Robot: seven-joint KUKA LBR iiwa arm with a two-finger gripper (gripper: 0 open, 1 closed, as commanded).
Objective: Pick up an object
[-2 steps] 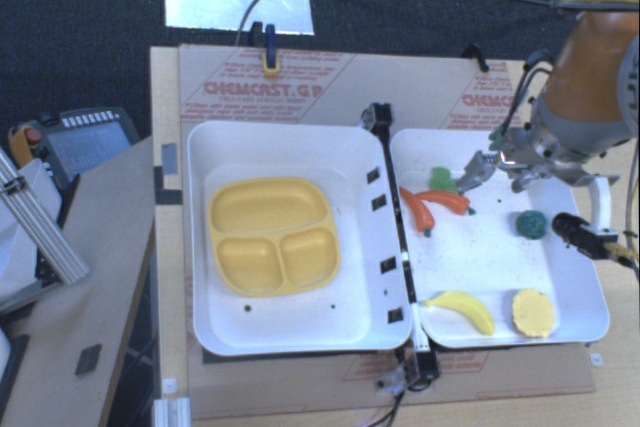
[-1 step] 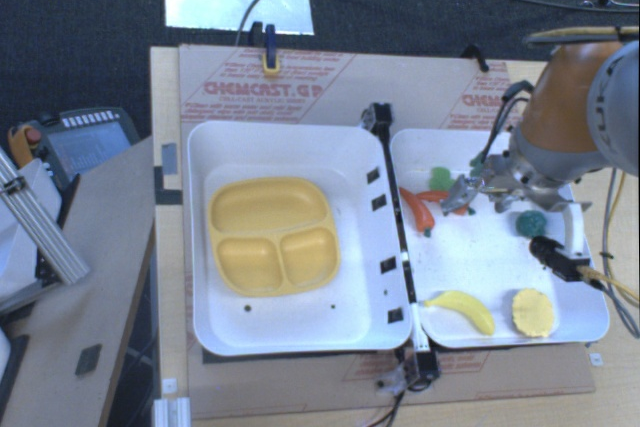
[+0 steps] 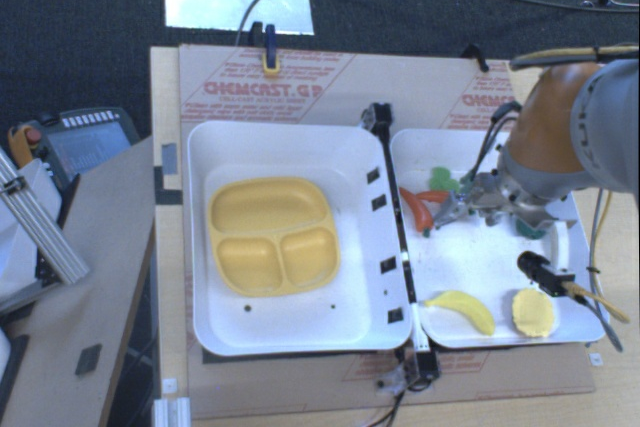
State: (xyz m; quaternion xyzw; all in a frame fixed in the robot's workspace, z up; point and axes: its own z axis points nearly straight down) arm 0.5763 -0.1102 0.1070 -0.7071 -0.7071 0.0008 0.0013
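Gripper [image 3: 447,215] is found low in the right bin [image 3: 490,310], its tip just beside the orange-red object [image 3: 417,203] near the divider; whether the fingers are wide, narrow or closed on anything cannot be told at this size. No object is seen between them. A green item [image 3: 442,178] lies just behind the tip, while a yellow banana [image 3: 462,309] and a pale yellow round piece [image 3: 534,313] rest near the front wall, well apart from the tool. A yellow compartment tray [image 3: 272,233] is held in the left bin [image 3: 225,325].

For a sound pick, the orange-red object should be straddled squarely — not nudged against the divider — and closure completed before any lift (judgement only).

Red lettering on the board [image 3: 330,80] beneath the bins is read as "CHEMCAST GP".
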